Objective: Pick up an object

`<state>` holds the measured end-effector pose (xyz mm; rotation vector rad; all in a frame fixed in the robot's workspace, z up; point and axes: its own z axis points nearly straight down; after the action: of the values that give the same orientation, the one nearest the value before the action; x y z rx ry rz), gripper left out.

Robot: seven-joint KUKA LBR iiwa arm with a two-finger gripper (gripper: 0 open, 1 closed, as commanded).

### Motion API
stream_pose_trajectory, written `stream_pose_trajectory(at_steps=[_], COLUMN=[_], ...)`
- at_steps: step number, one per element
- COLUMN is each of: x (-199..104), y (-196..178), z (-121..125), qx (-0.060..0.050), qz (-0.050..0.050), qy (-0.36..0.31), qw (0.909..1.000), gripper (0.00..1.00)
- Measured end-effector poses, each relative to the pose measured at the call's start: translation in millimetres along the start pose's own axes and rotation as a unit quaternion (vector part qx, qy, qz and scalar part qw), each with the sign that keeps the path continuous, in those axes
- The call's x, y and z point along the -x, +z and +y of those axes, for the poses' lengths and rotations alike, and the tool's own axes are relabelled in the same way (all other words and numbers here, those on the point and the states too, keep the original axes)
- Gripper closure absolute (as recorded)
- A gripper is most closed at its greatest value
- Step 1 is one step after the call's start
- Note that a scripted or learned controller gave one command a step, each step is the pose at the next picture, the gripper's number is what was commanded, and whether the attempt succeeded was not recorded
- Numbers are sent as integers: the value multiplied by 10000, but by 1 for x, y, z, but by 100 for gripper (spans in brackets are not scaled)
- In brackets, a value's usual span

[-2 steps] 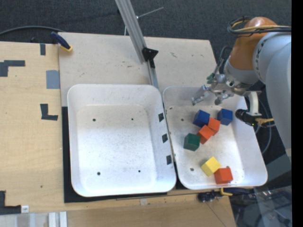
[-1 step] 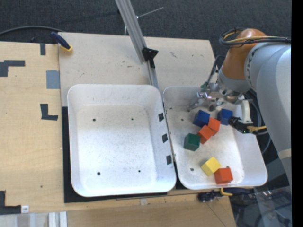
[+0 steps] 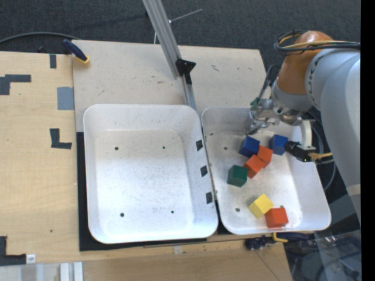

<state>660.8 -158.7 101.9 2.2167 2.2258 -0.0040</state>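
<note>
The gripper [image 3: 258, 123] is hovering over the right bin [image 3: 310, 206], just above a blue cube [image 3: 249, 145] (whether it is gripping anything, I cannot tell).

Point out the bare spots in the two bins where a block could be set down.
Left bin: its floor is bare from wall to wall. Right bin: free strip along its left wall, beside the green block. Crowded around the blue blocks under the gripper, and near the yellow block.
</note>
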Motion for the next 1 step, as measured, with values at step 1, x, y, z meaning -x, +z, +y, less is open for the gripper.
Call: stream_pose_trajectory(at_steps=[1], x=[-9], y=[-52], z=[-4], qx=[31], qz=[7], qy=[10], qw=[10000], gripper=[100])
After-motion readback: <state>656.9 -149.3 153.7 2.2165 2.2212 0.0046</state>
